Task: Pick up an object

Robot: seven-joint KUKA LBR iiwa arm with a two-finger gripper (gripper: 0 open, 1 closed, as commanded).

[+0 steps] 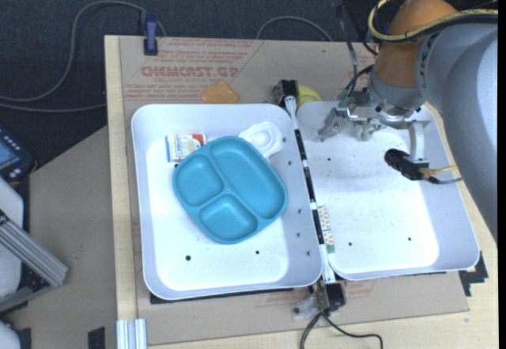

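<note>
Camera view: worktop [126, 78] seen from above at a slant, with two shallow white bins side by side on it.
Arm: mine [466, 62] reaches in from the right, grey, with the orange band [405, 35] above the wrist at the far right.
Hand: mine [349, 126] is over the far left part of the right bin [379, 237], near the wall where the two bins meet.
Hand state: I cannot tell how far open it is, nor whether it has hold of anything.
Things to pick: all three that I can make out lie in the left bin [158, 260], well apart from my hand.
Blue plate [229, 189]: a divided dish with three compartments, flat in the middle of the left bin and the largest thing there.
White cup [262, 138]: small and pale, at the plate's far right edge, touching or just beside it, close to the bin's right wall.
Packet [183, 146]: small, white with red and blue print, at the plate's far left edge; part of it seems tucked under the rim.
Orange piece [220, 92]: on the worktop just beyond the left bin's far wall.
Yellow thing [308, 94]: beyond the far end of the gap between the bins, too hidden to name.
Blue clip [150, 32]: on the worktop's far edge, toward the left.
</note>
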